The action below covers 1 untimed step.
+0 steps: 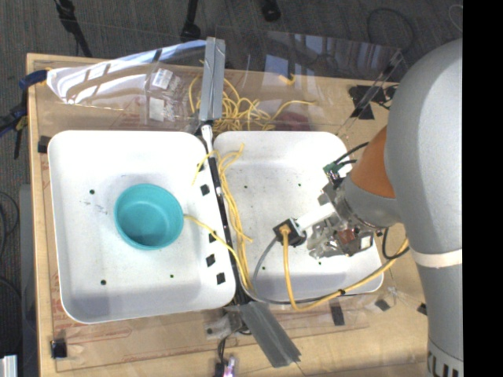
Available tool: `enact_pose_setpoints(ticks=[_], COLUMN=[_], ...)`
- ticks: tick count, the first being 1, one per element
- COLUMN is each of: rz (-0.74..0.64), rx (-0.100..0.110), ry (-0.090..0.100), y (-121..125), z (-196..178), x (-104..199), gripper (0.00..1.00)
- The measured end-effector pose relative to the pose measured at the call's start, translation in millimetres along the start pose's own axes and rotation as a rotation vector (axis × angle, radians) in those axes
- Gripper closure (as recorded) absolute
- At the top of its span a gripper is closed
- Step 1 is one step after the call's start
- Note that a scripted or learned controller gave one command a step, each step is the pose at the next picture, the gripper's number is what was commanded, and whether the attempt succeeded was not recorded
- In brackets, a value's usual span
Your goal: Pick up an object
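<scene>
A teal bowl point(149, 216) sits upright in the left bin point(78, 289), left of that bin's centre and clear of its walls. The grey arm point(424, 155) reaches in from the right, its gripper point(334, 238) low over the right bin point(259, 171), near that bin's right side and well apart from the bowl. Cables and brackets crowd the gripper, so whether its claw is spread or pressed together cannot be told. Yellow cables point(228, 203) trail along the divide between the two bins.
</scene>
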State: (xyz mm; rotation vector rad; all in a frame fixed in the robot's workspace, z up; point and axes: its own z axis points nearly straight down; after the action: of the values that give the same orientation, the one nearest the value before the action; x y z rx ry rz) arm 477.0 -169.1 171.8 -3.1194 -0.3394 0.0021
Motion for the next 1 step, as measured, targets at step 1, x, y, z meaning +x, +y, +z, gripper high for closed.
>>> enact_pose_setpoints(ticks=[1], rz=[-0.016], rx=[0.002], ry=[0.001], y=[40.1], z=[79.7], x=[-8.4], gripper=[0.0])
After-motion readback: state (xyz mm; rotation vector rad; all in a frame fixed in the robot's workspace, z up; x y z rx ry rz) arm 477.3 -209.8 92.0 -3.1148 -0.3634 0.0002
